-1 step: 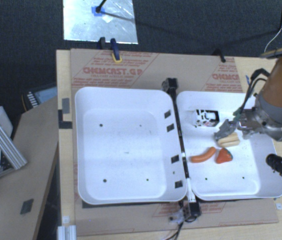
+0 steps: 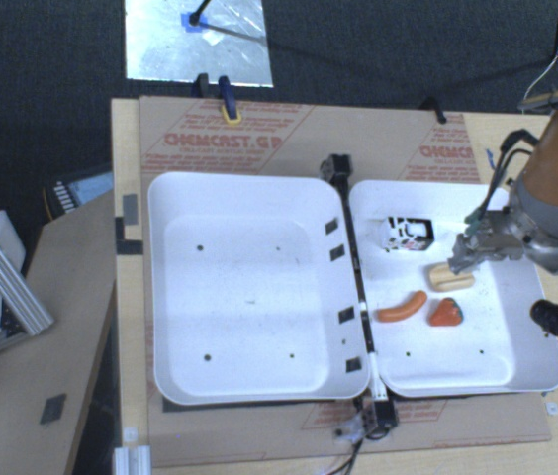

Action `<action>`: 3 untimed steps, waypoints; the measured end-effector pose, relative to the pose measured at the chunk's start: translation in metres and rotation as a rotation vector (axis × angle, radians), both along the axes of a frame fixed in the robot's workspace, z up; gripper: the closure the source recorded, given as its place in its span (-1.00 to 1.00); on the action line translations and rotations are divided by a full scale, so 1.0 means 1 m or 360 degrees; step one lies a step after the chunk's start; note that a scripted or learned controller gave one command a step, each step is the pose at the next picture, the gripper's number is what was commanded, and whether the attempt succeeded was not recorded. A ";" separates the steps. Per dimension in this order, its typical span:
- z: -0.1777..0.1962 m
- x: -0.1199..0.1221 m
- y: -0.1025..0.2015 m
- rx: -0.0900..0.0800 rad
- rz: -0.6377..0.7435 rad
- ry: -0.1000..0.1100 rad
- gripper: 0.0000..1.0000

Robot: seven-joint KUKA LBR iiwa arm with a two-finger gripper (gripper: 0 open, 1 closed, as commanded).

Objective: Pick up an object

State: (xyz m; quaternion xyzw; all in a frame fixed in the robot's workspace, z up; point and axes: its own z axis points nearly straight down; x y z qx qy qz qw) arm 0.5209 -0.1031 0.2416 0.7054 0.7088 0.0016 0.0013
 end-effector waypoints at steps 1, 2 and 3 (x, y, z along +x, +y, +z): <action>-0.003 0.002 0.063 0.0003 0.0010 0.0004 1.00; 0.077 0.013 0.129 0.0004 0.0013 -0.0010 1.00; 0.146 0.020 0.167 0.0004 0.0008 -0.0009 1.00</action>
